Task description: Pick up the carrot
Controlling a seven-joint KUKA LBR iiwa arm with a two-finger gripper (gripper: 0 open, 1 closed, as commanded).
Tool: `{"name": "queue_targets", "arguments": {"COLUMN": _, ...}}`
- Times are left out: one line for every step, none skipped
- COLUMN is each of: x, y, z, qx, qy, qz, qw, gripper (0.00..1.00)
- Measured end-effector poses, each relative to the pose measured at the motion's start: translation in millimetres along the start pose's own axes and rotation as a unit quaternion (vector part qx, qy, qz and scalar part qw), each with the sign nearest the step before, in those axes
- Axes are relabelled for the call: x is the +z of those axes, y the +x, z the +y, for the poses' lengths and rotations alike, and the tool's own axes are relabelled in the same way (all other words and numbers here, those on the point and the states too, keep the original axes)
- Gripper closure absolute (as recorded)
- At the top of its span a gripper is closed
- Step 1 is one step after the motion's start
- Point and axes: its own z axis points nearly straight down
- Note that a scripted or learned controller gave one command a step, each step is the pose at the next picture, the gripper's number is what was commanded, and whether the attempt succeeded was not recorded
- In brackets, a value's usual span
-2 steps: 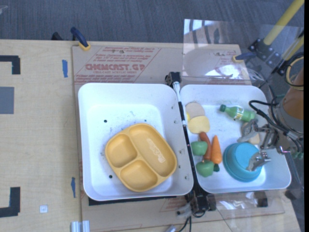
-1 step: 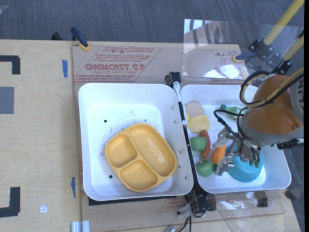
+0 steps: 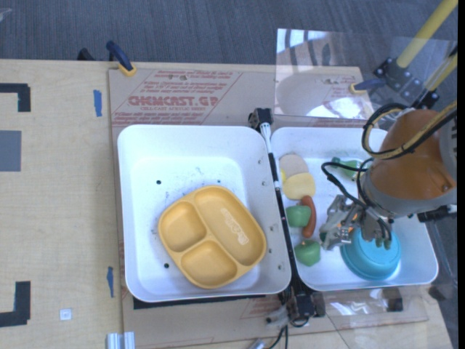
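Gripper (image 3: 347, 227) is seen low in the right bin (image 3: 421, 264), just left of a blue bowl (image 3: 372, 257); finger state cannot be told. Carrot (image 3: 309, 215) lies further left, apart from it, among green pieces (image 3: 298, 215) and a yellow item (image 3: 298, 186). A yellow divided tray (image 3: 211, 235) sits in the left bin (image 3: 145, 166).
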Motion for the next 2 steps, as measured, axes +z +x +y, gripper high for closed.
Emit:
{"name": "queue_targets", "arguments": {"x": 17, "y": 11, "z": -25, "qx": -0.194, "qy": -0.002, "qz": -0.004, "qw": 0.9810, "gripper": 1.00}}
{"name": "queue_targets", "arguments": {"x": 6, "y": 9, "z": -23, "qx": -0.196, "qy": -0.002, "qz": -0.008, "qw": 0.9806, "gripper": 1.00}}
